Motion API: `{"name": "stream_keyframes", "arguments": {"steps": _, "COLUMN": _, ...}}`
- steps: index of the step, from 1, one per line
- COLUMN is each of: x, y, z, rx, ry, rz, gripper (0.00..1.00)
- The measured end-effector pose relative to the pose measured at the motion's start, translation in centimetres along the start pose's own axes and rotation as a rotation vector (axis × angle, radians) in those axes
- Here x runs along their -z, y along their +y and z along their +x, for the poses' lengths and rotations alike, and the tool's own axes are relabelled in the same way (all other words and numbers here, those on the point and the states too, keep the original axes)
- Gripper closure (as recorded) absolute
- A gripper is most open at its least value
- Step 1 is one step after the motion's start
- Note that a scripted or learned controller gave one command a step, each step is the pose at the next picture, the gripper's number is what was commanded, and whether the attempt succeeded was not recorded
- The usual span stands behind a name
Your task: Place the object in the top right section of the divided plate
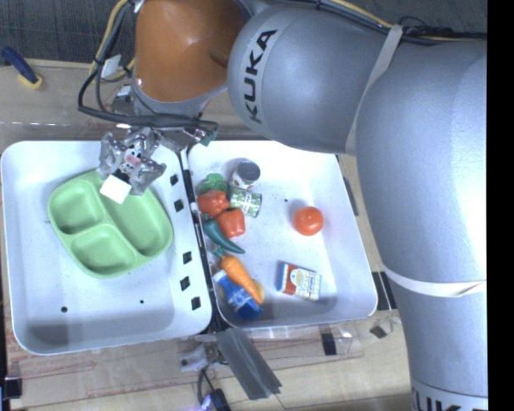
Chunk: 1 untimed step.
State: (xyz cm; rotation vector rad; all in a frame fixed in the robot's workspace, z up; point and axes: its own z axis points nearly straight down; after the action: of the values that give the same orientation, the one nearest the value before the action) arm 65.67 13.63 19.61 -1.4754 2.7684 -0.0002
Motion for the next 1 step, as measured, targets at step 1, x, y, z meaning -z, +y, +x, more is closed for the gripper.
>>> {"name": "stream_keyframes", "arguments": {"steps": 1, "x": -0.92, "y": 3.10, "z": -4.63, "rx": 0.136, "ry": -0.001, "rz": 0.000, "gripper": 1.00}}
